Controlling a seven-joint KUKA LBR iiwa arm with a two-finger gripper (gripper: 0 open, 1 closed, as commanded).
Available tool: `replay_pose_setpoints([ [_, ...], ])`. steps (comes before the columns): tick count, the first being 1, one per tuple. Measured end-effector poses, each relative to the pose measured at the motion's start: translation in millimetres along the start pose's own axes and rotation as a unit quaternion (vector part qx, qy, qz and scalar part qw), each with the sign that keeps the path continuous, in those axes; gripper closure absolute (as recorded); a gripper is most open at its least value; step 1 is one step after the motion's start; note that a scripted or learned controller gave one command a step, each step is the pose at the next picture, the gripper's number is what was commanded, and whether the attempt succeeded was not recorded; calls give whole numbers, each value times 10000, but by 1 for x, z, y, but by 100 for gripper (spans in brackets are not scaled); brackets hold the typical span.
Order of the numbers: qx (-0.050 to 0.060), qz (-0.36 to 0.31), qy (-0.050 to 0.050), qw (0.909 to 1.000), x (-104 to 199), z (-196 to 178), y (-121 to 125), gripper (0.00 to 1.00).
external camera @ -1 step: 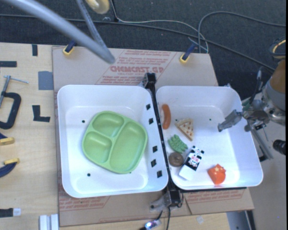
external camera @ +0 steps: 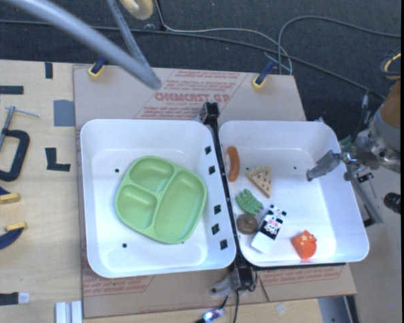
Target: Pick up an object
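The right bin [external camera: 337,200] holds several small toys. An orange sausage [external camera: 233,163] lies by the divider, with a tan wedge [external camera: 260,180] beside it. Below them are a green leafy piece [external camera: 250,201], a brown round piece [external camera: 246,223] and a white carton with black spots [external camera: 269,227]. A red-orange toy [external camera: 305,243] sits in the near right corner. My gripper [external camera: 319,169] reaches in over the bin's right side, to the right of the wedge and apart from every toy. I see nothing held in it.
The left bin [external camera: 94,180] holds a green divided plate [external camera: 163,198]. Black clips run along the wall between the bins [external camera: 217,180]. Clamps lie on the bench at the far left [external camera: 10,150]. Cables trail behind the bins.
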State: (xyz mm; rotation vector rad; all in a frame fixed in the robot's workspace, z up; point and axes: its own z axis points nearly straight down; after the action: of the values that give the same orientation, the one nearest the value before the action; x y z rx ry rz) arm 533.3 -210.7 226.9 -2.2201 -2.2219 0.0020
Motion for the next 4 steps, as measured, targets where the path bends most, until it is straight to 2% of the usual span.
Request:
replay_pose_setpoints([
  [2,23,-4,7,10000,-1,129,-3,0],
  [3,-6,-6,-9,10000,-1,142,-2,0],
  [4,-30,-5,-24,10000,-2,130,-1,100],
])
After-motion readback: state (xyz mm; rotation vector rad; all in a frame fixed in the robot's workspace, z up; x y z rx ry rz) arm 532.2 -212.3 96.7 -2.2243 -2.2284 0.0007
